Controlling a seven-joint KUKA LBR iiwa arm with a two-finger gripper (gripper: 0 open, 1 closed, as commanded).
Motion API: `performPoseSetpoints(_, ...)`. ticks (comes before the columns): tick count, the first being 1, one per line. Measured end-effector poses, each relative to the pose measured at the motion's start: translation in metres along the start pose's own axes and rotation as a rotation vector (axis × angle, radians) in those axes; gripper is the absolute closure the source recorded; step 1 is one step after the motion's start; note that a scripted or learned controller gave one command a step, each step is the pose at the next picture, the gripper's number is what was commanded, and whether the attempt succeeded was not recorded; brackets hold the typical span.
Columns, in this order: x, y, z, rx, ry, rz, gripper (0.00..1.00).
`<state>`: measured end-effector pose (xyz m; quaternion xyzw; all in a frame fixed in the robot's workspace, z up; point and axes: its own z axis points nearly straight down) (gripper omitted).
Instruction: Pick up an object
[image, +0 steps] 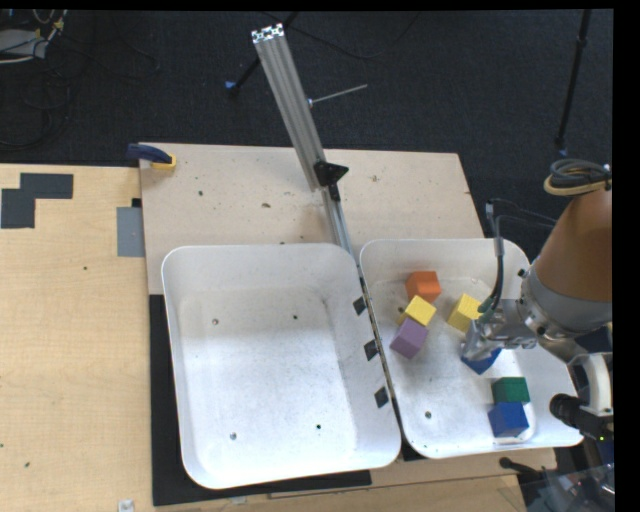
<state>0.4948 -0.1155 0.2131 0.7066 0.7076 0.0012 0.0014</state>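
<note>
You see a blue block (483, 362) in the right bin (440, 440), partly hidden under the claw (480, 347), which sits right on it; you cannot tell how the claw stands. Just left lie a yellow block (463, 312), another yellow block (420, 311), an orange block (423, 285) and a purple block (408, 339). Nearer the front corner, a green block (512, 389) touches a second blue block (509, 418). The left bin (200, 300) sits beside it on the counter (230, 190).
</note>
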Motion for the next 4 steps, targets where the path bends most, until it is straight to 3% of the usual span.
performPoseSetpoints(1, -0.001, 0.001, -0.036, 0.002, 0.0, 0.0, 1.0)
performPoseSetpoints(3, 0.111, 0.001, -0.045, 0.007, 0.003, -0.004, 1.0)
performPoseSetpoints(4, 0.169, 0.001, -0.028, 0.011, 0.002, -0.004, 1.0)
